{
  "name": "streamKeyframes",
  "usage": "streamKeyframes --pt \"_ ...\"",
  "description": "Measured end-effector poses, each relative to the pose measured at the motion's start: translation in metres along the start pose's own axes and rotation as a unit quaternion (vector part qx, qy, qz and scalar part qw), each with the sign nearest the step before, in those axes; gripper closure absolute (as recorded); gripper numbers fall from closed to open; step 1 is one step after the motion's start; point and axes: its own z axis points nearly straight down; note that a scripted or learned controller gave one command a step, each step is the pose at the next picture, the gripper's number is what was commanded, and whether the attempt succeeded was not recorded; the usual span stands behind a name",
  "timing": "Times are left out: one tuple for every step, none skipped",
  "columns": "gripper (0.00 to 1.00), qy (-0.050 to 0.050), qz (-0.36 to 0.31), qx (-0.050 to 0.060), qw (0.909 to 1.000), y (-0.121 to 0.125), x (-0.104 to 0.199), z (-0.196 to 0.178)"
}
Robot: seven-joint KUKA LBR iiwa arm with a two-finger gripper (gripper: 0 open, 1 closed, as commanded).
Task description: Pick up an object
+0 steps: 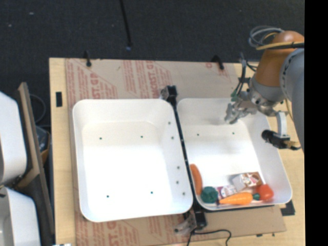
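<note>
Several small things lie along the near edge of the right bin (pixel 241 150): an orange carrot-like piece (pixel 196 178) by the left wall, a dark green round thing (pixel 208 194), a second orange carrot (pixel 237 199), a red ball-like thing (pixel 265 192) and a printed packet (pixel 241 182). My gripper (pixel 233 114) hangs over the far right part of that bin, well away from those things. Nothing shows between its fingers, and their spacing is too small to read.
The left bin (pixel 128 158) stands beside the right one, with a black divider clip (pixel 169 92) between them at the far side. Both rest on a cardboard sheet (pixel 128 78) on the wooden bench.
</note>
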Motion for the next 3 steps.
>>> streamKeyframes --pt "1.00 0.001 -0.001 -0.001 1.0000 -0.078 0.070 -0.036" --pt "1.00 0.001 -0.002 -0.001 1.0000 -0.105 0.132 -0.073" --pt "1.00 0.001 -0.002 -0.001 1.0000 -0.154 0.194 -0.117"
